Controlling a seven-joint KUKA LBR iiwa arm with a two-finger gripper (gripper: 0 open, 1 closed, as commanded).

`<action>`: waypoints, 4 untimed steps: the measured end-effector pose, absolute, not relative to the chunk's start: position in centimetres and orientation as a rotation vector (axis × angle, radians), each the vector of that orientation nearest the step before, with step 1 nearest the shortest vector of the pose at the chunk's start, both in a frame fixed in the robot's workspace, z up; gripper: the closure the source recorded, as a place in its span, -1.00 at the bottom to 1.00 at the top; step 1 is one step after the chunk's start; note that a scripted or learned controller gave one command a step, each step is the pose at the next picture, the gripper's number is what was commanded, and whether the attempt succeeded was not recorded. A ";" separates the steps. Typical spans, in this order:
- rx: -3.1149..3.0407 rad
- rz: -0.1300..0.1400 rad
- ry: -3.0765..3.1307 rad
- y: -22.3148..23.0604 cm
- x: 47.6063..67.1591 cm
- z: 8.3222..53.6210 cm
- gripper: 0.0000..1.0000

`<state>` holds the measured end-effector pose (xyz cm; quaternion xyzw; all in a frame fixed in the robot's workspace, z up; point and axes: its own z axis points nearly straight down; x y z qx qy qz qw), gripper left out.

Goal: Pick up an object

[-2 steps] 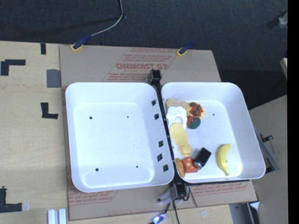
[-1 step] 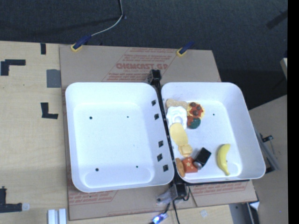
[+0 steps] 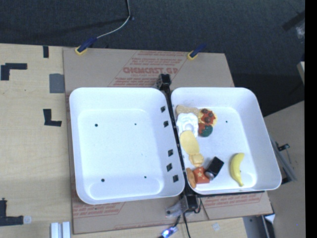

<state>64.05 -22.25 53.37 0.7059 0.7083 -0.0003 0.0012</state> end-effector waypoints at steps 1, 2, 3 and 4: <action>2.217 -0.002 2.222 -22.3 67.0 53.5 1.00; 2.233 -0.015 2.235 -18.9 63.2 34.6 1.00; 2.209 0.008 2.216 -20.3 67.0 46.5 1.00; 2.215 0.004 2.217 -22.4 66.9 54.0 1.00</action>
